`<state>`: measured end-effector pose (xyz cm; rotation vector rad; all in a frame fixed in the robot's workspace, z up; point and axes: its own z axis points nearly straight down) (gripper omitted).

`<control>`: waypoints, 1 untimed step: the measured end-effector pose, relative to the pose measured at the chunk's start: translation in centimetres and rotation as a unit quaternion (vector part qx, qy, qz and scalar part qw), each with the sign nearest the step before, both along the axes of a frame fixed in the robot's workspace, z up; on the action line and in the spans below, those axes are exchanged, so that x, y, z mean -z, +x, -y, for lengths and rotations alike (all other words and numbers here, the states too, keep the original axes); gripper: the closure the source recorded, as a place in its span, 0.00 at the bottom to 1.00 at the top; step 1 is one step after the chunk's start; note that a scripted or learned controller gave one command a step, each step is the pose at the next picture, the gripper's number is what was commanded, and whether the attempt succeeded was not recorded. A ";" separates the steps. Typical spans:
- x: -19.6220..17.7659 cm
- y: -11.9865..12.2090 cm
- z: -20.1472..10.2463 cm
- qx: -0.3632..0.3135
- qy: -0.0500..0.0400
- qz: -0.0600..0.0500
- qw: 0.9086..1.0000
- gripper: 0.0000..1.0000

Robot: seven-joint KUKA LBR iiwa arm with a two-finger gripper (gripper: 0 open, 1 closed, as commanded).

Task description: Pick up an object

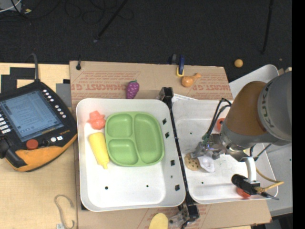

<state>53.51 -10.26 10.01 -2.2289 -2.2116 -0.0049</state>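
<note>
Claw point(206, 152): low in the right bin point(224, 192); grip state cannot be told.
Cookie point(192, 162): just left of and below the claw, touching or nearly.

The arm point(257, 113) covered most of an orange-red object point(219, 124) beside it; beneath the gripper point(205, 151), a cookie point(192, 163) lay half-hidden.

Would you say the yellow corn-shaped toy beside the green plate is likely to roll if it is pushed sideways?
Probably yes: the yellow corn-shaped toy looks rounded and elongated, lying flat on the left bin. It touches the green divided plate, which may block rolling that way. Its smooth plastic look suggests slipperiness.
</note>
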 end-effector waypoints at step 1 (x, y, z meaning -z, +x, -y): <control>-4.5 0.0 -0.7 -0.004 -0.001 0.000 1.000 1.00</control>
